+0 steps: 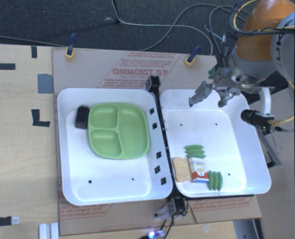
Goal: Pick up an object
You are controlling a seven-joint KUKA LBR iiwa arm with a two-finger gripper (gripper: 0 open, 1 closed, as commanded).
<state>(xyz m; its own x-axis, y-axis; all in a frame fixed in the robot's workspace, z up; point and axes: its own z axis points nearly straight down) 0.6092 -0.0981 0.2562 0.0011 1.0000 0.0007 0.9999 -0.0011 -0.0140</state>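
Two shallow white bins [73, 183] sit side by side. There are one green divided plate [119, 130], one small black block [81, 117], two green pea-pod bunches [194, 151], one tan cracker [181, 169] and one small red-and-white carton [199, 170].

Pincer [211, 96] over right bin's [252, 148] far edge. Food items [197, 167] nearer the camera than it; divided plate [118, 130] in left bin [70, 148], to its left.

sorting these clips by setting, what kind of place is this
Most likely a robotics lab's grasping test bench, not a home or shop. Two shallow white bins sit clamped on a cardboard sheet, loose cables trail behind them, and the gripper hangs open over toy food and a green divided plate.
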